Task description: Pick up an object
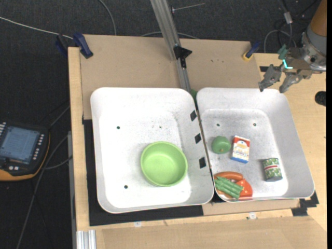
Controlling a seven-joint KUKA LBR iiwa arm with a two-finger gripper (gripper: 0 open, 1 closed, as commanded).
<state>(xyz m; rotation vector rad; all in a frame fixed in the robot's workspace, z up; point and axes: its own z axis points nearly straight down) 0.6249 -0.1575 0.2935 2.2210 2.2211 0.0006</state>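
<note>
Right bin [270, 105] far half bare; apple [221, 144], carton [240, 149], can [271, 169] crowd near half.

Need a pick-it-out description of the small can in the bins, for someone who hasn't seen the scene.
Look in the right bin, at its front right corner. The can stands there, short, with a green label, alone to the right of the orange-and-white carton. It is the only cylinder; the green ball is round and plain.

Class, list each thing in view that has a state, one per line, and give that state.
pincer: open, above the right bin's far rim, holding nothing
green bowl: upright, in the left bin
green can: on its side, right bin
small carton: lying flat, right bin
green apple: resting beside the carton
</note>
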